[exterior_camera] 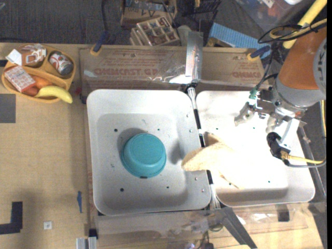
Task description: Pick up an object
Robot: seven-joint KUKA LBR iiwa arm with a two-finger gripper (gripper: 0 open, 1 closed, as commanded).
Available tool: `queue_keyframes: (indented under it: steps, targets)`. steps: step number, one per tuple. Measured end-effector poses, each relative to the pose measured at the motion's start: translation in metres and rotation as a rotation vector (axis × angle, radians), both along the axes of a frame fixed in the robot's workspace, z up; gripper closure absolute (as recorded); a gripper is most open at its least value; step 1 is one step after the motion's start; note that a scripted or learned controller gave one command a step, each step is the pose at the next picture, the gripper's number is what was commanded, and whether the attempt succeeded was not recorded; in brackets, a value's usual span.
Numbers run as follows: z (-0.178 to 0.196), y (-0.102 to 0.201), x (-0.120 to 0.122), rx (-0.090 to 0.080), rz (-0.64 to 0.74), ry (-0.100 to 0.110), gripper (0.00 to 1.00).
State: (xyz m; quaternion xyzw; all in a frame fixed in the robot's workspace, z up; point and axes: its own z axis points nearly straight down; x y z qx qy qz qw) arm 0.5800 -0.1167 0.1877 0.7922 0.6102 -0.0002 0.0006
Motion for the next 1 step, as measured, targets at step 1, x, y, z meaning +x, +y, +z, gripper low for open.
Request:
queue_keyframes:
  steps: [1]
  targets:
    - [0.015,-0.0622,-0.0212,-0.001,0.025,-0.002,0.0]
